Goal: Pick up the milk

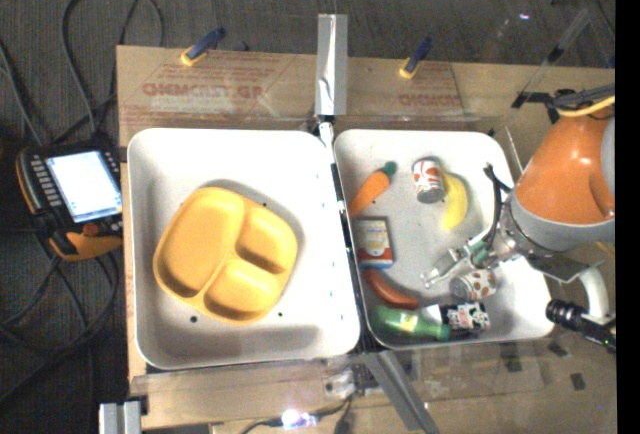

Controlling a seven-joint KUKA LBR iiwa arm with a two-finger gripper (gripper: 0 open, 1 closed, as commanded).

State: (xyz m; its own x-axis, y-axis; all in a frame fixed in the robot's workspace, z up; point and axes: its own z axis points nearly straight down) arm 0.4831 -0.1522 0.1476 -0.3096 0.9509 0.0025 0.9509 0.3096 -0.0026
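- Bottle [412, 324], green, is seen lying along the near wall of the right bin [500, 148], with a small dark carton [467, 317] just beside its cap end.
- A hot dog [388, 290] is laid just behind the bottle.
- The end effector [462, 265] is lowered into the right bin, fingers spread apart, nothing clamped between them.
- The milk [375, 242], a small carton, is found left of it, near the divider.
- Farther back, a carrot [371, 188], a can [428, 179] and a banana [456, 201] are seen.
- A yellow divided plate [228, 252] is held in the left bin [150, 172].
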